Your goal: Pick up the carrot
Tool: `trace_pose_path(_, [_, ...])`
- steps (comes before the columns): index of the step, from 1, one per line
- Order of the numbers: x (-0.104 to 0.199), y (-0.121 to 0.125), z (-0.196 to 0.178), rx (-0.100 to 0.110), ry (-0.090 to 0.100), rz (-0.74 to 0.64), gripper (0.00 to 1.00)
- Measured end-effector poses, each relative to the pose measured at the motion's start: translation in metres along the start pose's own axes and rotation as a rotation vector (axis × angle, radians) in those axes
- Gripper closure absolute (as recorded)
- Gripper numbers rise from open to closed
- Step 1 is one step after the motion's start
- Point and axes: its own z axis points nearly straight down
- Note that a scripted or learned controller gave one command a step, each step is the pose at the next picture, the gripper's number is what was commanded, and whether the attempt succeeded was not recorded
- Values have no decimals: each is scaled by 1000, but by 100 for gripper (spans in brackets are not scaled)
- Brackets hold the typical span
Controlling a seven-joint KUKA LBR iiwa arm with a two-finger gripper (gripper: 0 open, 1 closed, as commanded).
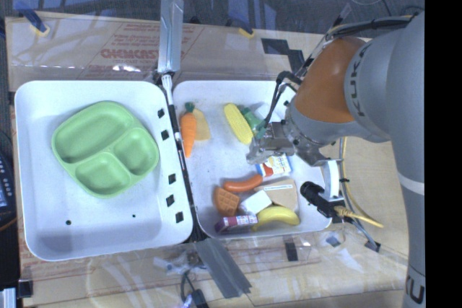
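The carrot (188,133), orange with a small green top, lies lengthwise at the left side of the right bin (216,91), close to the divider wall. My gripper (263,149) hangs over the middle of that bin, well to the right of the carrot and apart from it. It sits just above a small red and white item (276,167). The wrist and its orange band cover the bin's right part.
A corn cob (237,122) and a green item (253,115) lie between carrot and gripper. A sausage (244,184), waffle (225,199), banana (279,216) and pale slice (279,195) crowd the near end. The left bin (43,227) holds a green divided plate (106,148).
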Motion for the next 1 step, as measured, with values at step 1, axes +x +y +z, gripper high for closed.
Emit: trace_pose_path(1, [49, -29, 75, -4, 1, 326, 100])
